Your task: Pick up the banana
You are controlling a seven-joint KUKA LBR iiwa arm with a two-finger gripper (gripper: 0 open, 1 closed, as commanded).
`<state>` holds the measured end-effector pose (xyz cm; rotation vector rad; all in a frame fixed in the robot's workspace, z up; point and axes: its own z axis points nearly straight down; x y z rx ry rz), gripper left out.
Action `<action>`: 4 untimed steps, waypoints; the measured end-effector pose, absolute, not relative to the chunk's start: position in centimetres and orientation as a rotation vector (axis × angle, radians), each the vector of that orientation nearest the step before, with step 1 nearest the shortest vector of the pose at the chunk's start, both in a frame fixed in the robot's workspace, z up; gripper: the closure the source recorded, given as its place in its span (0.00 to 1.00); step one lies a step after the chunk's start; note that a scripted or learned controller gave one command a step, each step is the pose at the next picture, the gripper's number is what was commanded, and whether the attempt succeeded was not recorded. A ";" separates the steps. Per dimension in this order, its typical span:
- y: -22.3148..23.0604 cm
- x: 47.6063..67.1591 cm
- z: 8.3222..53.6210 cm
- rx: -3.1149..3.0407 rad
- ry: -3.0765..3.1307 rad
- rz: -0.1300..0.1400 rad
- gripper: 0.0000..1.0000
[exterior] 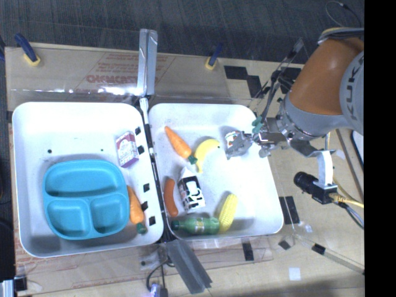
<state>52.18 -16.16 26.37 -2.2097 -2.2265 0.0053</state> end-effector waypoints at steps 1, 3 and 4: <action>-16.1 56.4 13.8 -1.974 -2.437 0.005 0.00; -13.9 61.1 9.9 -1.884 -2.510 0.005 1.00; -4.0 63.1 19.1 -1.899 -2.500 0.002 1.00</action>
